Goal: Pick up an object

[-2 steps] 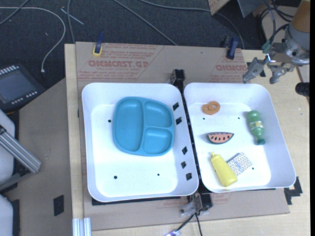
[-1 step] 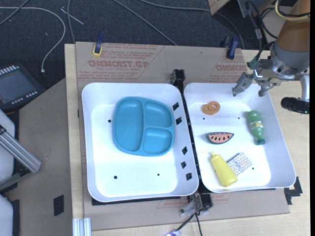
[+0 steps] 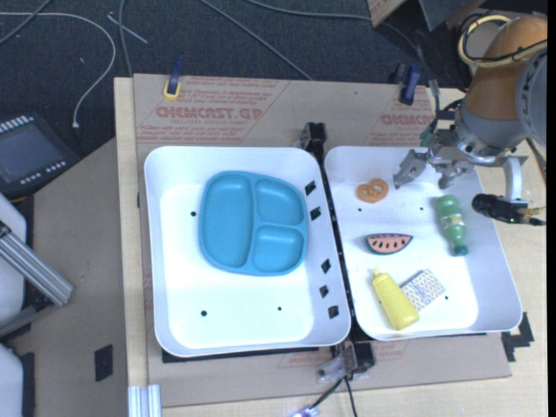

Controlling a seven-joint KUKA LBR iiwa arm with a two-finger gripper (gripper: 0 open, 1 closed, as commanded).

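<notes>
The right bin [image 3: 491, 298] holds an orange pretzel-shaped piece [image 3: 373, 191], a watermelon slice [image 3: 388, 243], a green bottle [image 3: 451, 224], a yellow mustard bottle [image 3: 394, 300] and a small checked packet [image 3: 423, 288]. My gripper [image 3: 427, 171] hangs over the far end of this bin, its fingers spread apart with nothing between them. It sits to the right of the pretzel and above the green bottle's cap end. A blue divided plate [image 3: 254, 222] lies in the left bin [image 3: 174, 302].
The two bins meet along a black-clipped divider [image 3: 326, 233]. Cardboard [image 3: 261, 111] lies under both bins. Cables trail over the dark floor at the back left, and a metal rail [image 3: 35, 263] stands at the left.
</notes>
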